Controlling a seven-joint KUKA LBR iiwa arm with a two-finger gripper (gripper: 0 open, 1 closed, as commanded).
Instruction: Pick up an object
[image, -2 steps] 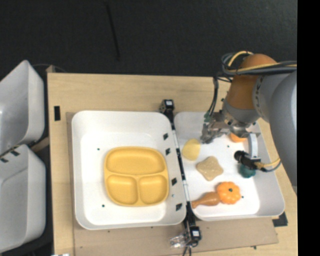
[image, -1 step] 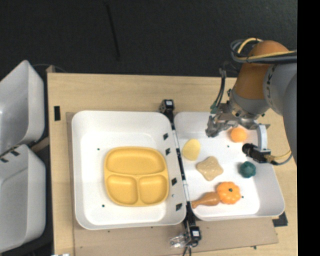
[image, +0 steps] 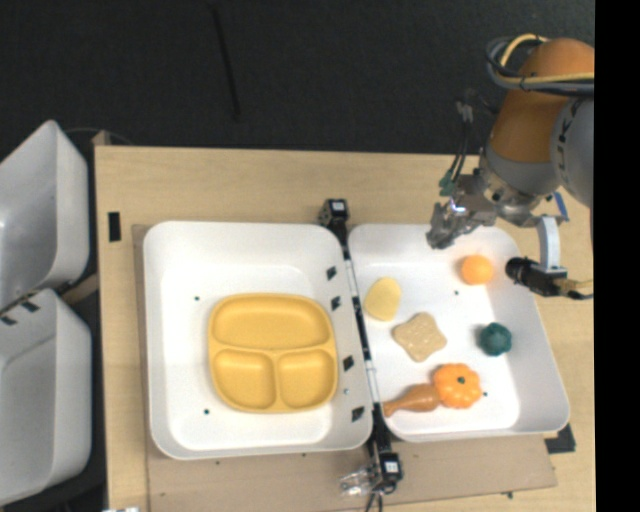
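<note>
Objects lie in the right bin (image: 540, 395), none between the pincer (image: 443, 232) tips; whether those tips are spread I cannot tell. It hangs over the bin's far edge. Right of it an orange ball (image: 477, 268); nearer, yellow piece (image: 383, 298), cracker (image: 419, 337), green ball (image: 494, 339), pumpkin (image: 456, 386). Left bin (image: 165, 300) bears a yellow tray (image: 271, 351).

Even, bright overhead light washes the white bins (image: 180, 420) nearly to glare; shadows are soft and short. The frame is slightly soft, and the background is dark.
</note>
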